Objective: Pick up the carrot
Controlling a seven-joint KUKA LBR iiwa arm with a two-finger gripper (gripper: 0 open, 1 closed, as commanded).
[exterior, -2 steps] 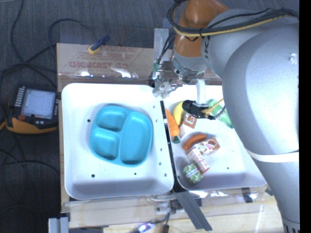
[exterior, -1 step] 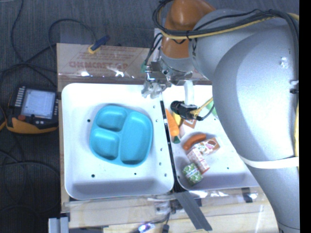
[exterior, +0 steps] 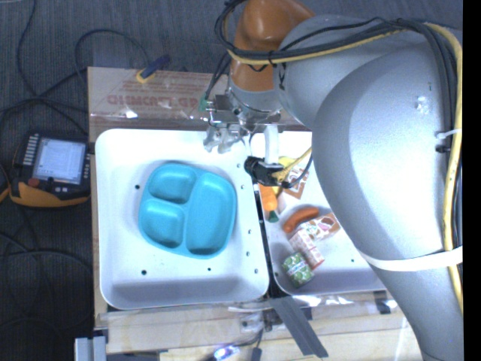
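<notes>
The carrot (exterior: pixel 267 201) is a small orange piece with a green end. It lies in the right bin (exterior: pixel 338 280) against the wall shared with the left bin, pointing toward the front. My gripper (exterior: pixel 224 135) hangs over the far edge of the left bin (exterior: pixel 120 277), up and to the left of the carrot and apart from it. I see nothing held in it. The arm hides much of the right bin.
A blue divided plate (exterior: pixel 188 207) lies in the middle of the left bin. Right of the carrot are an orange-red sausage (exterior: pixel 301 216), a small carton (exterior: pixel 310 244) and a green vegetable (exterior: pixel 297 269). A handheld pendant (exterior: pixel 52 165) rests left of the bench.
</notes>
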